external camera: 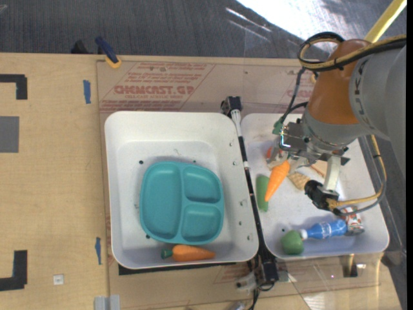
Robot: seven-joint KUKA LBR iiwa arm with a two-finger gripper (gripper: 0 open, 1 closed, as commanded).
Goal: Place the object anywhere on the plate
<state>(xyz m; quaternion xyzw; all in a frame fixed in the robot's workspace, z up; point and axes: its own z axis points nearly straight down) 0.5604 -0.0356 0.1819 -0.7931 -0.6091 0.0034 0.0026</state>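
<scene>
A teal divided plate point(182, 201) lies in the left bin point(122, 129). The gripper point(292, 157) hangs over the upper middle of the right bin point(379, 236), under the grey wrist with its orange band. An orange carrot point(276, 179) slants down and to the left from just below the gripper, its thick end up against it. The wrist hides how the carrot and gripper meet. A second carrot point(190, 253) lies in the left bin, against the plate's front edge.
In the right bin a green vegetable point(262, 192) lies beside the carrot by the left wall. A green ball point(292, 242) and a blue bottle point(329, 229) sit near the front. Beige pieces point(298, 180) lie under the wrist. A black cable loops off the arm.
</scene>
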